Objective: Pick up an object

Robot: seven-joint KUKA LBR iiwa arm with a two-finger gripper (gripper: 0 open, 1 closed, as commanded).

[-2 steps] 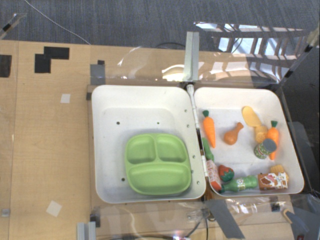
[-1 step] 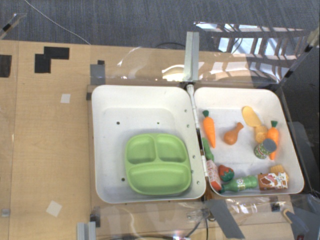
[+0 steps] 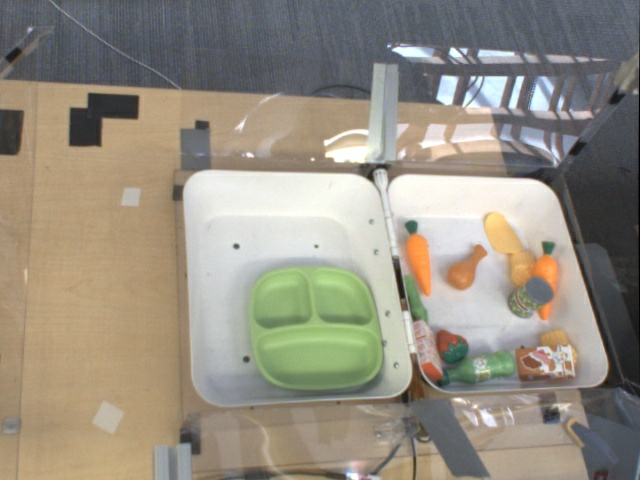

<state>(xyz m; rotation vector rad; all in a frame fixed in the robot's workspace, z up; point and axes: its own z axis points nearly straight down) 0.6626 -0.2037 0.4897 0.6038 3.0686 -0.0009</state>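
Two shallow white bins sit side by side on a wooden bench. The left bin (image 3: 215, 268) holds a green divided plate (image 3: 316, 326) near its front edge. The right bin (image 3: 470, 200) holds toy food: a carrot (image 3: 417, 258) by its left wall, a chicken drumstick (image 3: 466, 268) mid-bin, a second carrot (image 3: 545, 273) and a can (image 3: 526, 298) by the right wall, a green bottle (image 3: 480, 369) and a carton (image 3: 546, 362) along the front edge

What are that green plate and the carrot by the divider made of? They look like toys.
The green plate looks like smooth moulded plastic: one even colour, soft sheen, rounded compartment walls. The carrot also looks like plastic play food, uniformly orange with a plain green tip, though rubber can't be ruled out from here.
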